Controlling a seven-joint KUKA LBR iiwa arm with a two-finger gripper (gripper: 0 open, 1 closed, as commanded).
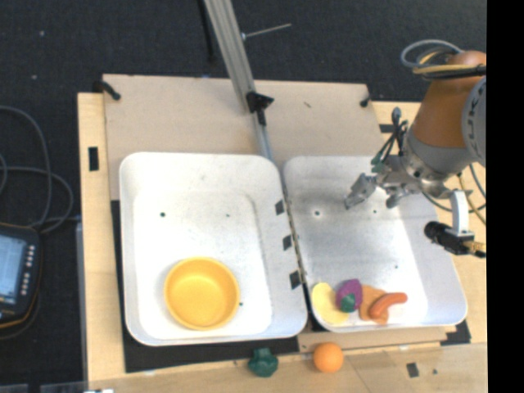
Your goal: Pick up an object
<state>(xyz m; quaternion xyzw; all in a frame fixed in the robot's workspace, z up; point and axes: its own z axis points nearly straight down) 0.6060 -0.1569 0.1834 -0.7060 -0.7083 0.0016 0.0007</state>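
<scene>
My gripper (375,193) hangs over the upper middle of the right bin (426,301), its two fingers spread open with nothing between them. Along that bin's front edge lies a cluster of toy food: a pale yellow piece (322,296), a purple piece with a green end (350,294), and an orange carrot-like piece (385,303). The cluster is well below the gripper in the view. A yellow bowl (201,292) sits upright in the front of the left bin (139,187).
Outside the bins on the bench's front edge lie an orange ball (327,357) and a small dark green object (263,363). A grey metal rail (233,51) slants down from the top to the gap between the bins. A teach pendant (16,273) sits at far left.
</scene>
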